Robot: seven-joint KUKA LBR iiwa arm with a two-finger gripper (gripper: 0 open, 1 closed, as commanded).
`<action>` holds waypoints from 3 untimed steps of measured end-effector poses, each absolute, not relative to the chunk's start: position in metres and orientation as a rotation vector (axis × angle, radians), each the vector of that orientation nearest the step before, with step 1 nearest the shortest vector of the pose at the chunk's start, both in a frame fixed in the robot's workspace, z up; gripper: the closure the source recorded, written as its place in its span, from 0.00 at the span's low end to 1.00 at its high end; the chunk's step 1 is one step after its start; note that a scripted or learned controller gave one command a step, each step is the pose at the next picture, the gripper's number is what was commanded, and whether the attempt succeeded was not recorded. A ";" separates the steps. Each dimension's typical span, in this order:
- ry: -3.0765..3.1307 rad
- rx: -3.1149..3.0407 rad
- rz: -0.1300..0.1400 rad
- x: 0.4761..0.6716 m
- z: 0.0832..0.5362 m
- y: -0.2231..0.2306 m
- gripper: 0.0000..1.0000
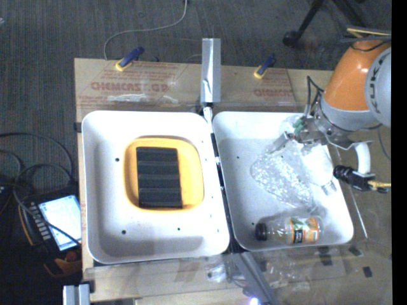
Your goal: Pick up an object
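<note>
If you start at the left bin (102, 189), there's a yellow tray (194, 170) — stiff, grab its rim. In the right bin (238, 170), the crinkly clear plastic (283, 173) looks flimsy and slippery, and the bottle (289, 229) is rigid — take its middle. The gripper (304, 131) is over the plastic; can't tell its jaws.

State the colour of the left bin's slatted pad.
Black slatted pad on a yellow tray, camera view.

The pincer (304, 131) sits over crumpled clear plastic (286, 170) in the right bin (238, 189), a bottle (289, 230) nearby.
</note>
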State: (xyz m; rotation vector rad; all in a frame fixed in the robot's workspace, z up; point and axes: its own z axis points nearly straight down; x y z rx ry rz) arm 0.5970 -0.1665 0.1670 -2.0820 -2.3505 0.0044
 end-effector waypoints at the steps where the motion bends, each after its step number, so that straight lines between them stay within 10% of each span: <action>1: -2.463 -1.968 -0.009 0.561 0.093 -0.203 0.00; 2: -2.464 -1.966 -0.013 0.562 0.102 -0.201 1.00; 3: -2.352 -2.085 0.001 0.577 0.188 -0.172 1.00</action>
